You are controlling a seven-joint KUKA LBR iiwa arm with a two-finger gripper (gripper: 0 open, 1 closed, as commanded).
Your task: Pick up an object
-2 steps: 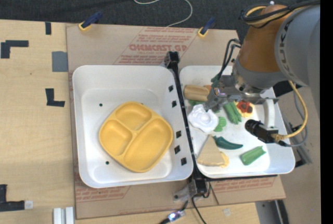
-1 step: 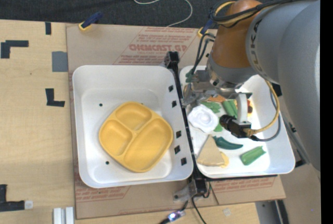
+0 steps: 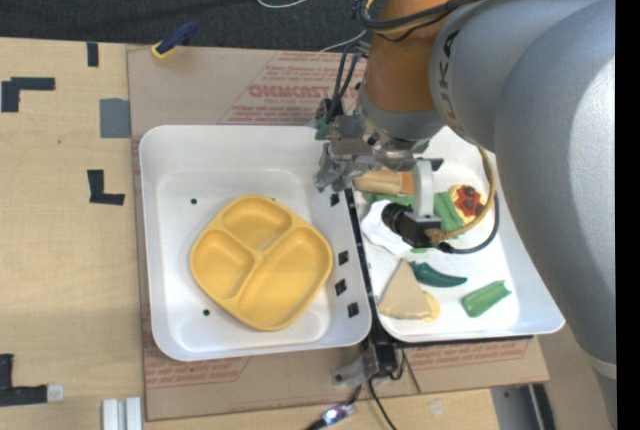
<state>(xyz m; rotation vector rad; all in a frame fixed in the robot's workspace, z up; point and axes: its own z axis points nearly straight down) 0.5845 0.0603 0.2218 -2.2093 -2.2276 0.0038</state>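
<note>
My gripper (image 3: 336, 176) hangs low over the divider between the two white bins, at the right bin's (image 3: 535, 303) left edge. A tan cylinder-shaped piece (image 3: 380, 183) lies just to its right, partly under the wrist. Further right a toy pizza slice with red spots (image 3: 467, 200) and a green strip (image 3: 446, 208) lie close together. A beige wedge (image 3: 405, 296), a dark green pepper (image 3: 437, 273) and a light green piece (image 3: 486, 297) lie near the right bin's front. The arm hides most of the right bin's back.
The left bin (image 3: 165, 168) holds a yellow divided plate (image 3: 262, 261) at its middle. Both bins stand on brown cardboard (image 3: 210, 88). A small blue and yellow clip (image 3: 173, 40) lies on the bench at the back left.
</note>
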